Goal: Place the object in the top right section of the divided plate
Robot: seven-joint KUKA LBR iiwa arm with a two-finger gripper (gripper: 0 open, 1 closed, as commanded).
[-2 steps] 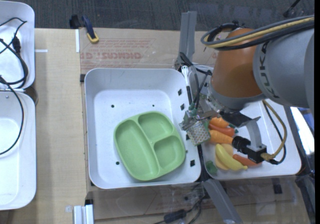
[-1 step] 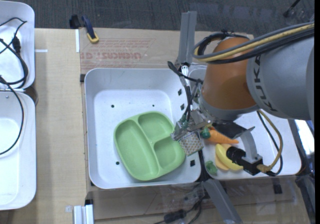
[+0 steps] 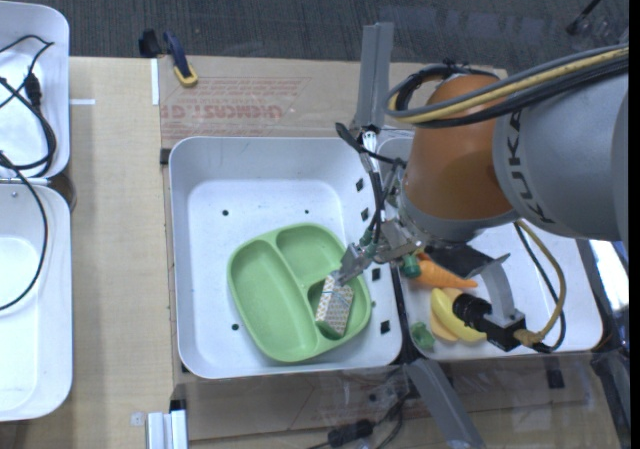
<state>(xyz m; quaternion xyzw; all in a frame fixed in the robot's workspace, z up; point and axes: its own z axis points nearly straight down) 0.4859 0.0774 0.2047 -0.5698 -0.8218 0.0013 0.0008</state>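
Two white bins (image 3: pixel 200 237) mid-frame. One grey arm (image 3: pixel 560 147) at right, lettered "KUKA". One green divided plate (image 3: pixel 262 302), three sections. One gripper (image 3: pixel 352 265) clenched on one speckled block (image 3: pixel 335 309) over the plate's lower right section. One banana (image 3: pixel 447 317), one carrot (image 3: pixel 440 275) lower right.

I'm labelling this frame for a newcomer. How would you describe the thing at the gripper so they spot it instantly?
Find the left white bin, then the green divided plate in it. At the plate's right edge, under the gripper, lies a small speckled grey-white block, the one non-green thing on the plate.
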